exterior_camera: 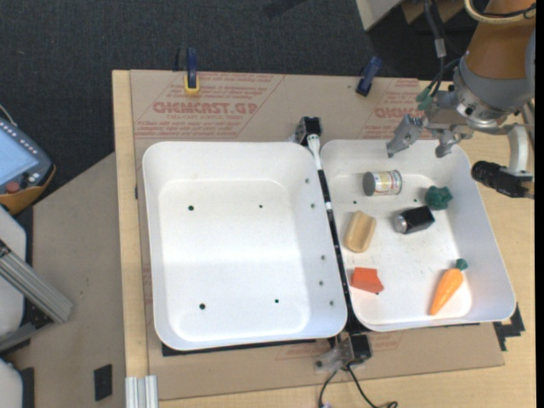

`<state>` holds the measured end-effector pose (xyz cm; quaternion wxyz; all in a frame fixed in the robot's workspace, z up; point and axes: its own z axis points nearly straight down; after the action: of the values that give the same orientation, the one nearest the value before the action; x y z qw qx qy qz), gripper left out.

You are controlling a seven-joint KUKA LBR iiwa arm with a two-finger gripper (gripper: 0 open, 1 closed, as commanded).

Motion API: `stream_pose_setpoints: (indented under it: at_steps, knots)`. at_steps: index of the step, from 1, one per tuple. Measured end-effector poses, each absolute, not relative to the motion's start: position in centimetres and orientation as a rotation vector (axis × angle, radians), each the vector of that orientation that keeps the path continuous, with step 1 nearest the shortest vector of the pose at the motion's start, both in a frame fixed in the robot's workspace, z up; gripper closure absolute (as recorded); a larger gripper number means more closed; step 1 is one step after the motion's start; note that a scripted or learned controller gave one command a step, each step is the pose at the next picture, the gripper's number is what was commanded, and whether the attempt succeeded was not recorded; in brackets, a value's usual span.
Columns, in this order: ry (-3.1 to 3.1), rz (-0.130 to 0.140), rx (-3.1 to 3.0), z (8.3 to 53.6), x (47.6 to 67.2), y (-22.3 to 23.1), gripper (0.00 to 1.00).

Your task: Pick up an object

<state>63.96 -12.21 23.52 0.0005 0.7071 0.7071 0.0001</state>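
Two shallow white bins are seen side by side on the counter (255,100). The left bin (161,228) carries no objects; the right bin (489,236) carries all of them. A small metal can (382,182) lies on its side near the far end. A dark green piece (439,197) is set just beside a black cylinder (413,220), close to the bin's right wall. A tan block (359,231) is placed near the divide between the bins, with a red-orange wedge (367,280) nearer the camera. An orange carrot (448,289) with a green top is laid at the near right corner.

The gripper (425,141) is held above the far edge of the right bin, beyond the can and apart from it. The fingers (399,141) are spread wide, and nothing is seen between them (only bare white bin shows in the gap).

The task is judged to be at its start: no object is lifted, none is touched, and each rests on the bin floor. Everything is left to be done: one object is to be chosen, the arm lowered over it, the fingers closed, and the object raised. The can appears the nearest candidate, though, being round, it could roll when pinched.
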Motion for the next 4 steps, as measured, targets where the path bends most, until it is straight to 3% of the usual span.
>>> stream_pose_setpoints:
  at_steps: [1, 2, 3, 4]
  knots:
    - [2.199, 0.010, 2.213, 38.2, 66.0, -20.9, 0.00]
    - [2.221, 0.016, 2.202, 48.7, 66.8, -13.5, 0.00]
    - [2.225, 0.013, 2.206, 54.0, 66.7, -6.3, 0.00]
    - [2.231, 0.002, 2.214, 53.5, 66.6, 0.8, 0.00]
